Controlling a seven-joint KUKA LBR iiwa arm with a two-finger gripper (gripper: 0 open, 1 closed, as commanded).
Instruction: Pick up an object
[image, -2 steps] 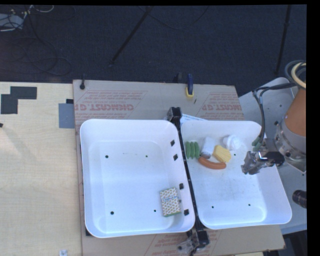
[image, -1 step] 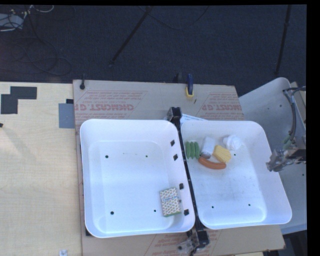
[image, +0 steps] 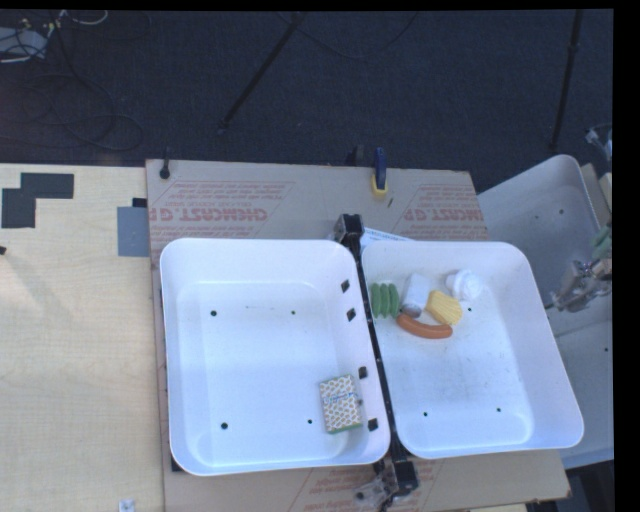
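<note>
As the view looks down at a slant, a pale wooden counter (image: 70, 330) carries two shallow white bins side by side. The left bin (image: 200, 270) holds a small patterned green and white box (image: 341, 403) near its lower right corner, close to the divide. The right bin (image: 520, 400) holds a cluster near its upper left: a green ridged piece (image: 384, 299), a white block (image: 414, 293), an orange sausage-shaped object (image: 425, 327), a yellow piece (image: 444, 307) and a white crumpled lump (image: 463, 285). The tool's state cannot be told.
</note>
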